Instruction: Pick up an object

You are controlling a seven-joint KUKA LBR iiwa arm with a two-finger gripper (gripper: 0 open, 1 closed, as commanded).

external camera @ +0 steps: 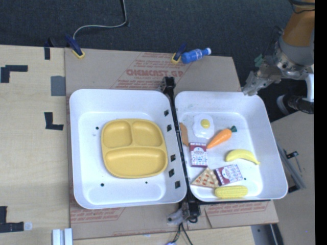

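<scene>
currently left bin [84, 152] holds a yellow divided tray [135, 148] mid-floor, with bare floor around it. right bin [265, 142] is crowded low: banana [242, 156], carrot [222, 137], corn [231, 191], fried egg [204, 125]; upper right corner bare. gripper [254, 84] hangs outside that bin's upper right rim; grip state cannot be told.

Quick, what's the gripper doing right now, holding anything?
Gripper: holding nothing, poised above the back right corner of the right bin; open or closed cannot be told.

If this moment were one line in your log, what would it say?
stage: before pick | gripper: above right bin's far corner, holding nothing | toy food: in right bin | yellow plate: in left bin
</scene>
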